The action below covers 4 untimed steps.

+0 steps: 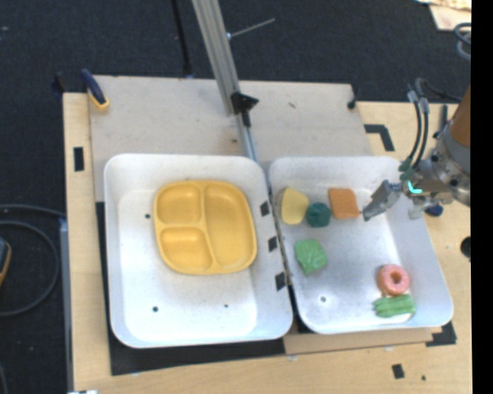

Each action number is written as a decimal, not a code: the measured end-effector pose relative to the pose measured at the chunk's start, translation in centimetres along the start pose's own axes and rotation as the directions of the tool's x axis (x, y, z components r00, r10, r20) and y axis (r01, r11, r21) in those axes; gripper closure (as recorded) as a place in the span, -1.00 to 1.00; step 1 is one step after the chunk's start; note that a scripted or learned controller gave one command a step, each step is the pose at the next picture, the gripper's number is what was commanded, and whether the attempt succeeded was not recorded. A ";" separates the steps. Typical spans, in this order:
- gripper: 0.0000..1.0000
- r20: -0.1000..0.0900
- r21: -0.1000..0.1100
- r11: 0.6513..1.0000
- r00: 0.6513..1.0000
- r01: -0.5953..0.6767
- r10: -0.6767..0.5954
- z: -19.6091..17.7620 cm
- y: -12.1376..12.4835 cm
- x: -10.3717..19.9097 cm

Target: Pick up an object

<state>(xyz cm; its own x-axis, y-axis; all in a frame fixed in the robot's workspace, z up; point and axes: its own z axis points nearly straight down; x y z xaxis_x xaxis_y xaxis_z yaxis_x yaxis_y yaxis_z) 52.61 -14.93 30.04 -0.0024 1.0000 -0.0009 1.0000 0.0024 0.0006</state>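
Jaws state: can't tell; gripper (379, 201) sits over right bin (344, 314), just right of the orange block (343, 203); block roughly square, long axis unclear; yellow piece (292, 206), dark-green ball (317, 214) beside it; green lump (311, 255) below; pink ring (394, 280), green strip (394, 305) lying left-right; yellow tray (205, 226) in left bin (131, 302).

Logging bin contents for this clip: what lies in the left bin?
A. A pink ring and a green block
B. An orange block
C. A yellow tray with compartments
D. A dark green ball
C: the yellow divided tray sits alone in the left bin, while the pink ring, orange block and dark green ball all lie in the right bin.
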 end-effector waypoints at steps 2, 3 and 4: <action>-1.00 0.000 0.003 1.000 1.000 -0.002 0.002 4.6 0.8 -0.2; -1.00 0.000 0.004 1.000 1.000 -0.003 0.003 8.9 1.0 -0.7; -1.00 -0.001 0.004 1.000 1.000 -0.003 0.003 13.5 0.7 0.0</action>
<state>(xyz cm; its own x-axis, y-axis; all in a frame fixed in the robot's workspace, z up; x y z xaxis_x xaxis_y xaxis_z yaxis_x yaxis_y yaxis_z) 53.30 -14.93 16.52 0.0005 1.0000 0.0000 1.0000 -0.0005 -0.0031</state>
